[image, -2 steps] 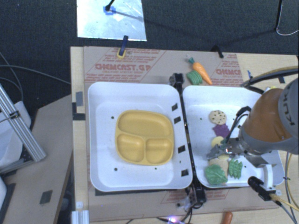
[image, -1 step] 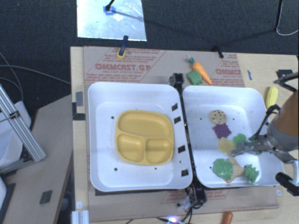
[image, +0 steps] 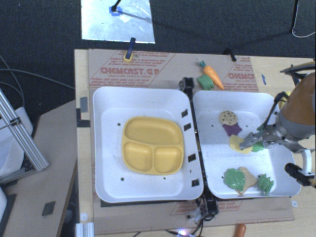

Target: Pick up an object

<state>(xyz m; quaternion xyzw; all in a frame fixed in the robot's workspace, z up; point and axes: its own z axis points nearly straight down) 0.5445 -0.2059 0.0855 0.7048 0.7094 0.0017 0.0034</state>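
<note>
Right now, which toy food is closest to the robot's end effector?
The flat yellow piece: the end effector sits right at it. The cookie and green pieces lie apart.

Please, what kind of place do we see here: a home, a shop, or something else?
Most likely a robotics lab bench, not a home. The robot arm reaches over two white bins; toy food such as a carrot and a yellow divided tray serve as practice objects, and loose cables run nearby.
</note>
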